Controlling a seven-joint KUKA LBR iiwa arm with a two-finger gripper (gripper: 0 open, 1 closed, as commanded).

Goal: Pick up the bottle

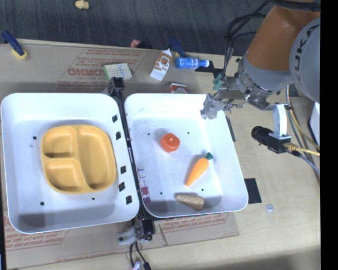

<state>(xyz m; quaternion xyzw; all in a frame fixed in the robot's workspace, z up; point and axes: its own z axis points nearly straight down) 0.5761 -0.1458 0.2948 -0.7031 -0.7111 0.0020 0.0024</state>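
Note:
A small blue bottle (190, 63) with a pale cap lies on its side on the bench behind the right bin, outside both bins. Inside the right bin (228, 167) a squat orange-red round item (170, 142) sits near the middle; I cannot tell whether it is a bottle seen from above or a cap. My gripper (212, 108) hangs over the right bin's far right corner, to the right of the orange-red item and nearer the camera than the blue bottle. Nothing shows in its grasp.
In the right bin, an orange carrot (197, 170) and a tan bread-like piece (190, 200) lie near the front. The left bin (11, 151) holds a yellow divided plate (78, 157). Small cartons (161, 65) and clamps (14, 45) lie along the bench's back edge.

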